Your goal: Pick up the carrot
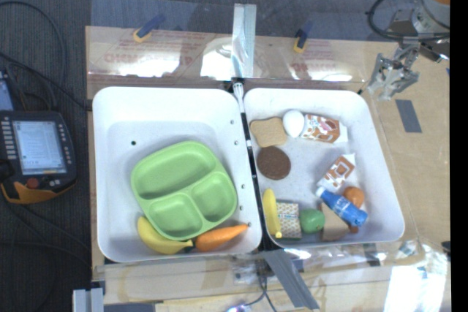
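Two white bins sit side by side on the table [409, 150], and the arm is up at two o'clock, outside both. Its orange band peeks in at the top right corner, wrist angled down and to the left, with the end effector [391, 80] hanging over the table just off the right bin's [380, 157] far corner. Its fingers look slightly apart, nothing between them. The carrot [221, 236] lies at six o'clock in the left bin [117, 120], touching the green divided plate [183, 186] and next to a banana [159, 239].
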You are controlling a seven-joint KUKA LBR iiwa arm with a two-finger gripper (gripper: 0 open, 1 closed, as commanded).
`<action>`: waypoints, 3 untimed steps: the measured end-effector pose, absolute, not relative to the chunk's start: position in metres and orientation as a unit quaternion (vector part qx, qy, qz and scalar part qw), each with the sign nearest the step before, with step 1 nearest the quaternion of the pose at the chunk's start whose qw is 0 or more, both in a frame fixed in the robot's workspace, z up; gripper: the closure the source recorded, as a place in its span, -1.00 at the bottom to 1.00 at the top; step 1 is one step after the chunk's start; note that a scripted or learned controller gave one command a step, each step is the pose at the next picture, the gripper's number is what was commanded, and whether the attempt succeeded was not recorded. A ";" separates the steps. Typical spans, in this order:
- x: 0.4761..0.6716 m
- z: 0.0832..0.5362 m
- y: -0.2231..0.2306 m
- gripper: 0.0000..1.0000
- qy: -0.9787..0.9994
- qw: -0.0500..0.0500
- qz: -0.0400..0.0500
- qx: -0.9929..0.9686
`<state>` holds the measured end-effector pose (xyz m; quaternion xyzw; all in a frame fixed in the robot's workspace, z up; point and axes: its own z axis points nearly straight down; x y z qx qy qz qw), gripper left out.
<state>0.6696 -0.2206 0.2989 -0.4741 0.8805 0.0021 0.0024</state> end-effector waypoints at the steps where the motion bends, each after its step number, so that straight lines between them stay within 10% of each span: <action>1: 0.666 0.309 -0.210 1.00 0.870 0.002 0.000 -0.494; 2: 0.670 0.356 -0.222 1.00 0.840 0.003 -0.002 -0.543; 3: 0.669 0.292 -0.221 1.00 0.833 0.001 0.003 -0.554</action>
